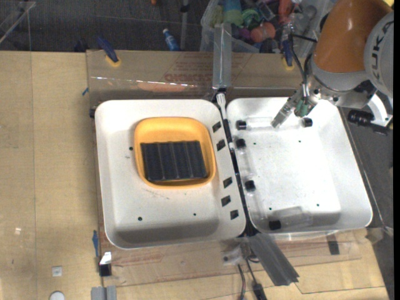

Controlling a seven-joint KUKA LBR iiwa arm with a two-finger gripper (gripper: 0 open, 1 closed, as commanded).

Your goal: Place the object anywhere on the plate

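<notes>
Nearest you, at the bottom of the frame, you see the tan bench [44,186] and a dark grey bracket [274,261] sticking out below the seam between the two bins. Just above it sit the two shallow white bins side by side. In the left bin [119,220], the orange plate [142,130] lies a little above the middle, and a dark ribbed object [173,161] rests flat on it, covering most of the plate's floor and lying inside its rim. A row of small black clips [226,182] runs along the divider between the bins. The right bin [325,186] has a pale, flat patch near its lower edge and a few small black dots on its floor.

Farther up, at the upper right of the frame, you find the gripper [284,115] over the top part of the right bin, well apart from the plate, pointing down and left. From this angle you cannot tell whether the jaws are apart or together, and nothing shows between them. Above it bulges the arm's orange band [344,30]. Farthest back, at the top centre, stands a clear tub of colourful toys [256,8].
</notes>
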